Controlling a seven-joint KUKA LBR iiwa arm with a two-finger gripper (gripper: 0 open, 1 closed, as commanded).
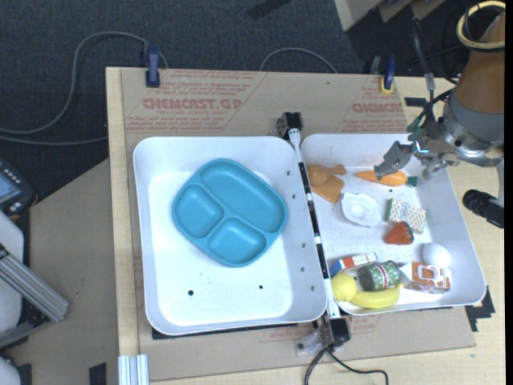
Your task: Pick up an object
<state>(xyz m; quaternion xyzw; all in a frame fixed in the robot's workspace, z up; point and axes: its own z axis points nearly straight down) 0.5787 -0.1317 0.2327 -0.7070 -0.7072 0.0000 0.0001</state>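
A tabletop (200, 103) covered with printed cardboard is seen from above, and two shallow white bins are set on it side by side. The left bin (160, 279) holds a blue divided plate (230, 211), which lies slightly tilted near the bin's middle.

The right bin (461, 239) is taken as the landmark. Inside it, near the wall shared with the left bin, a tan wedge-shaped piece (325, 183) is seen. An orange carrot-like piece (386, 178) lies near the bin's far edge. A white round object (358, 208) sits near the bin's centre, with a checkered packet (405, 214) beside it and a red strawberry-like item (399, 233) just in front of the packet. Along the bin's near edge a yellow banana (367, 297), a dark green can (379, 276), a small red, white and blue box (355, 261), a white egg-like ball (435, 254) and an orange and white carton (430, 276) are gathered close together.

The grey arm with its orange band (483, 83) is reached in over the bin's far right corner. The fingers (391, 161) are seen just above the carrot-like piece; nothing is seen held between them, and whether they are spread or closed cannot be told.
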